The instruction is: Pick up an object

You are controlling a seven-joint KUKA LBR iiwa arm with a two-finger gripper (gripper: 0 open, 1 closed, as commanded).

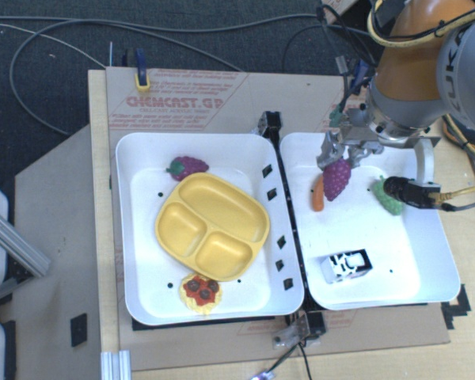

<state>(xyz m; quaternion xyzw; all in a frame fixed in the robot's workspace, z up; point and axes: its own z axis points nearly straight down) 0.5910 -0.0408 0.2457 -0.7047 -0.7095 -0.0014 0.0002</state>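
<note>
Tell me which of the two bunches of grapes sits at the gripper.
The grapes in the right bin, directly under the gripper; the other bunch lies in the left bin beside the yellow tray.

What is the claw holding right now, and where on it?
The claw grips a purple toy grape bunch by its top end, over the right white bin.

I watch through one fixed camera above the bench (pixel 174 93), looking down at a slant. It sits far enough back to take in both white bins: the left bin (pixel 127 212) and the right bin (pixel 412 260). The arm (pixel 419 46) enters from my right.
</note>
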